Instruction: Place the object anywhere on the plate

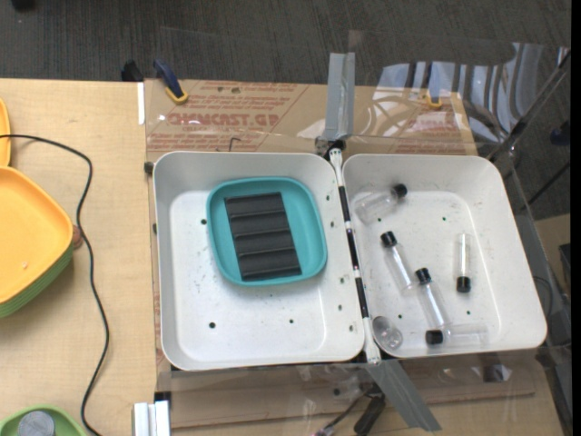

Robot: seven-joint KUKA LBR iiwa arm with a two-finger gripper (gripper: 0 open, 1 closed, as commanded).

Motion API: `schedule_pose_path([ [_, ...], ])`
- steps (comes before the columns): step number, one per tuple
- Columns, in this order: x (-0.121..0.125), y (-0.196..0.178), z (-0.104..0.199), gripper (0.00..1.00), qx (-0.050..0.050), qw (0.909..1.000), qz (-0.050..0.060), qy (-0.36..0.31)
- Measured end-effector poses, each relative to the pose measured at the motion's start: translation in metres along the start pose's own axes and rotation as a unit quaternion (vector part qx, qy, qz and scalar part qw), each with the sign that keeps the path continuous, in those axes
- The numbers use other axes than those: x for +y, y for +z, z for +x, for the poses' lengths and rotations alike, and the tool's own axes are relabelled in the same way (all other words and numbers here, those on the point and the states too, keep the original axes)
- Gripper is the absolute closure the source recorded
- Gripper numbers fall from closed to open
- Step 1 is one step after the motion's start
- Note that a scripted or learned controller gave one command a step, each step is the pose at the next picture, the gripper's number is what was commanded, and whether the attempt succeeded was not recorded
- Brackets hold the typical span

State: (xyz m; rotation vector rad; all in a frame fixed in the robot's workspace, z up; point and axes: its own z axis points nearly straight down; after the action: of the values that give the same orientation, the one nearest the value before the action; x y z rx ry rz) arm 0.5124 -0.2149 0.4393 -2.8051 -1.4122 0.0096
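Note:
A teal plate (pixel 313 234) lies in the left white bin (pixel 182 289), and a black ribbed block (pixel 261 235) rests on its middle. Several clear plastic tubes with black caps lie scattered in the right white bin (pixel 490 198): one near the top (pixel 381 202), one at mid-left (pixel 397 257), one lower down (pixel 429 304), and one at the right (pixel 462 262).
A clear round lid (pixel 388 334) sits in the right bin's front left corner. Yellow and green bowls (pixel 27 239) stand on the wooden bench at far left, with a black cable (pixel 91 271) running beside them. Cardboard (pixel 236 116) lies behind the bins.

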Motion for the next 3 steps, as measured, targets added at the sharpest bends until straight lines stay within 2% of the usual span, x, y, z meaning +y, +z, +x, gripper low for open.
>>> schedule_pose_path([
  [1, -0.002, 0.0, -0.001, 0.0, 0.0, 0.9948, 0.001, 0.101],
  [2, 0.016, 0.0, 0.01, 0.0, 0.0, 0.986, 0.0, 0.167],
  [3, 0.027, -0.001, 0.011, 0.0, 0.001, 0.9724, 0.0, 0.233],
])
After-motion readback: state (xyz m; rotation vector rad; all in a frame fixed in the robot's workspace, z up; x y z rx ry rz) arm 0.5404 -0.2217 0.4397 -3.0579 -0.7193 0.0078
